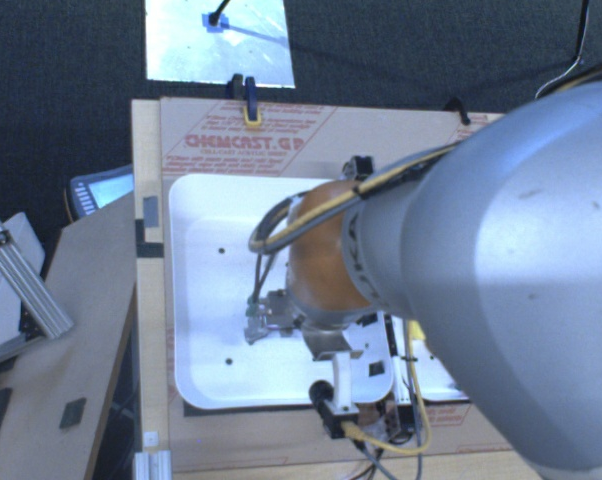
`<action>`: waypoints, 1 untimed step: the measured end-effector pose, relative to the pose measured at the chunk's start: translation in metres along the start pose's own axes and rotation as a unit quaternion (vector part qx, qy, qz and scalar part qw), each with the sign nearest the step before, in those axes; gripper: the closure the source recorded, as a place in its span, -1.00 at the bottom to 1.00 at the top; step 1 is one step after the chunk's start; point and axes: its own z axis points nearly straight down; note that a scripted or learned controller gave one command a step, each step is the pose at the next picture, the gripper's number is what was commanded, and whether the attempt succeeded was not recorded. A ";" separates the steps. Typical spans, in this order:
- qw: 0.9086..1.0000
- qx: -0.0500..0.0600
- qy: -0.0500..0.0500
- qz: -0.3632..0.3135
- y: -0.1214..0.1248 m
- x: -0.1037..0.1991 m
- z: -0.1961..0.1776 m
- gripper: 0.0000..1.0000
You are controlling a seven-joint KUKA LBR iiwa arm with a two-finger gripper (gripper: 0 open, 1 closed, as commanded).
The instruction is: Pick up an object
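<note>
The grey arm (501, 268) reaches in over the left white bin (196, 268), its orange band (321, 253) just above the wrist. The pincer (261, 320) hangs low over the bin floor, and the wrist hides enough that I cannot tell how it is set. No object to pick up can be made out on the bare floor to the pincer's left; anything there would lie beneath or behind the wrist. Its weight, stiffness and best hold therefore cannot be judged. The bin sits on cardboard (241, 138) covering the desk (81, 298).
</note>
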 end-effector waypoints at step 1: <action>1.000 -0.005 0.000 0.000 0.076 0.001 0.021 -1.00</action>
